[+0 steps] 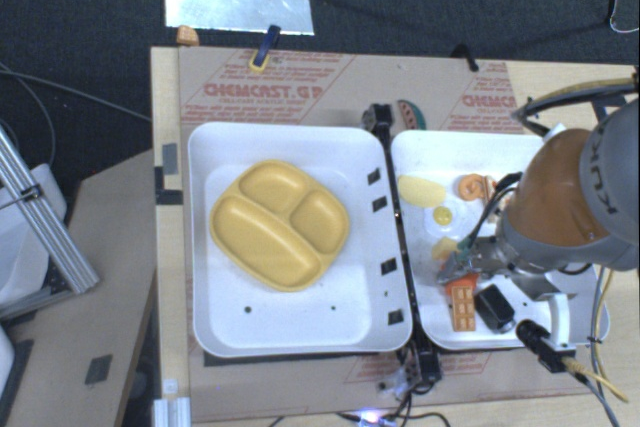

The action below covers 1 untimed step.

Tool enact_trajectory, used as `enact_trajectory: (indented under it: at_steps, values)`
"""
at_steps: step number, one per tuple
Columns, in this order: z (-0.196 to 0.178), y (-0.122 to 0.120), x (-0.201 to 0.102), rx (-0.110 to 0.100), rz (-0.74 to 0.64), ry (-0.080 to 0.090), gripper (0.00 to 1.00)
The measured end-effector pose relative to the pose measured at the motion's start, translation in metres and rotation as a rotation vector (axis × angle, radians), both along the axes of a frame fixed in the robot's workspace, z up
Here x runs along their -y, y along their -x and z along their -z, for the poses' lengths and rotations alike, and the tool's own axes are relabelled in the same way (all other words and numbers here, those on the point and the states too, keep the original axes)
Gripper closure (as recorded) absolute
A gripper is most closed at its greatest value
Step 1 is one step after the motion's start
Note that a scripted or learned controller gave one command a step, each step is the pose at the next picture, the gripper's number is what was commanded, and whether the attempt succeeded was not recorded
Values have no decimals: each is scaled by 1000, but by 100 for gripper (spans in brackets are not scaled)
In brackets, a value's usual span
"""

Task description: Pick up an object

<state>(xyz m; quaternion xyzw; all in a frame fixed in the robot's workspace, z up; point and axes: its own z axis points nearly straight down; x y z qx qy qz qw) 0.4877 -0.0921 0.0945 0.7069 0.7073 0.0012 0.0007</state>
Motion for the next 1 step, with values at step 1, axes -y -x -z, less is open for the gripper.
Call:
enact_trajectory:
  at_steps: [1]
  values:
    - [-96,-94,-43,15,-11,1,100]
